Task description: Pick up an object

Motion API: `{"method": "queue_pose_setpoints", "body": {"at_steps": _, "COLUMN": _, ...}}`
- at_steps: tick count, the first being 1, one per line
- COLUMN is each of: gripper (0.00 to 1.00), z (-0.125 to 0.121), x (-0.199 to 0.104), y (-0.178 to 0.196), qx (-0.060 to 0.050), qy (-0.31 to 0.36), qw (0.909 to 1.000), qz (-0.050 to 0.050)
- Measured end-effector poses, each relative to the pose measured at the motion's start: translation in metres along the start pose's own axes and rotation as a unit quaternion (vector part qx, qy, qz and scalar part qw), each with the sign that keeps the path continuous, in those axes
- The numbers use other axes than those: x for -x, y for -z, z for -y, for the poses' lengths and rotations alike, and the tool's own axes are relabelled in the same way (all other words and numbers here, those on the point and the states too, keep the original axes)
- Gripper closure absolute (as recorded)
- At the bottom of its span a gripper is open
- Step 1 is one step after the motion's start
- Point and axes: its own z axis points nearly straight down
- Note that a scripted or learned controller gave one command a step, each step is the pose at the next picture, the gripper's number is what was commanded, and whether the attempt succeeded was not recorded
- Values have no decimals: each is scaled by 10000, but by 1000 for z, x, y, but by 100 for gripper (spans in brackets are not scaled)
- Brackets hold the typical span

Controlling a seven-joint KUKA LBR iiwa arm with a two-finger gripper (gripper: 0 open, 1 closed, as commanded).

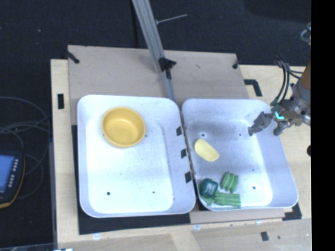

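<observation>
My gripper (268,125) hangs over the right rim of the right bin (277,161), its two dark fingers spread apart with nothing between them. In that bin lie a pale yellow oblong piece (206,150) near the left wall, and lower down a green pepper-like piece (229,181), a flat green piece (228,199) and a dark green round piece (208,187). A yellow bowl (123,127) sits in the upper left of the left bin (131,187). The gripper is well to the right of and above all the objects.
A grey metal rail (149,30) slants down from the top to the gap between the bins. Brown board (152,72) lies behind the bins. A blue-screened device (8,174) sits at the far left, off the bench.
</observation>
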Motion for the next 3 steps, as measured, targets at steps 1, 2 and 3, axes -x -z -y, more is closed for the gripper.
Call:
{"method": "queue_pose_setpoints", "body": {"at_steps": 1, "gripper": 0, "z": 0, "x": 0, "y": 0, "qx": 1, "qy": 0, "qw": 10000, "qz": 0}}
{"method": "queue_pose_setpoints", "body": {"at_steps": 2, "gripper": 0, "z": -9, "x": 3, "y": -54, "qx": -23, "qy": -3, "qw": 10000, "qz": -1}}
{"method": "queue_pose_setpoints", "body": {"at_steps": 3, "gripper": 0, "z": -1, "x": 6, "y": -114, "qx": -26, "qy": -5, "qw": 10000, "qz": -2}}
